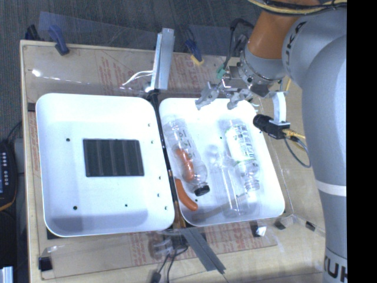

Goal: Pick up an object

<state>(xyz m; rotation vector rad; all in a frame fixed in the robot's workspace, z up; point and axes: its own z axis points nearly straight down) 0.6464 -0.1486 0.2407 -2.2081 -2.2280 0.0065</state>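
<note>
Bench edge comes first, nearest the camera, with a grey strut lying across it just below the two bins. Left of the divide sits the left bin, its floor bare apart from a dark ribbed panel, so it has plenty of open room. The right bin is crowded by comparison. An orange carrot-like piece lies against its near-left wall, and a clear bottle with a black cap slants beside it with something orange inside. A clear plastic bottle lies along the middle, and a bottle with a white label lies touching it on the far-right side; the label carries print too small for me to read. Free floor remains only at the far-left corner of that bin. My claw hangs over the far rim there, fingers spread apart with nothing between them, clear of every bottle. Beyond it stand an upright grey post and blue clamps on the far edge.
</note>
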